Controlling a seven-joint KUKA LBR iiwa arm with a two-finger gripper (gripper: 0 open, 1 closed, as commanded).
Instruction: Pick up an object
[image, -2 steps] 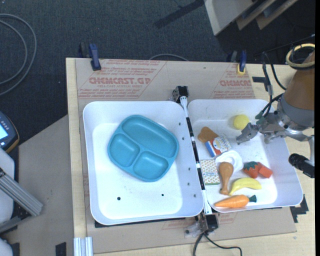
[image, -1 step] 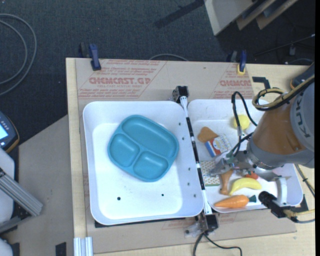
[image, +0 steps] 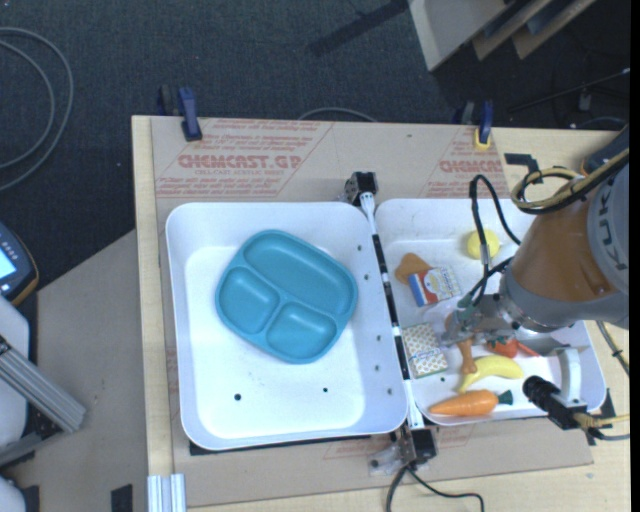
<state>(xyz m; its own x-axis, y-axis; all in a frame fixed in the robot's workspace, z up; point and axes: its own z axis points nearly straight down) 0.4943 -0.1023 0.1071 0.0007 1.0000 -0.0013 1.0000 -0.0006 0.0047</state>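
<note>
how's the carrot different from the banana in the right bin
The carrot is orange with a green tip; the banana is yellow. The carrot lies nearly level along the bin's near edge, while the banana sits just above it, curved and slightly tilted. The carrot lies apart from the gripper; the banana lies close beneath it. Both are small toy foods in the right bin.

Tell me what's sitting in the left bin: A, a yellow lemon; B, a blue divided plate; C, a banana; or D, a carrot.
B: the blue divided plate lies alone in the left bin, while the banana and carrot lie in the right bin.
</note>
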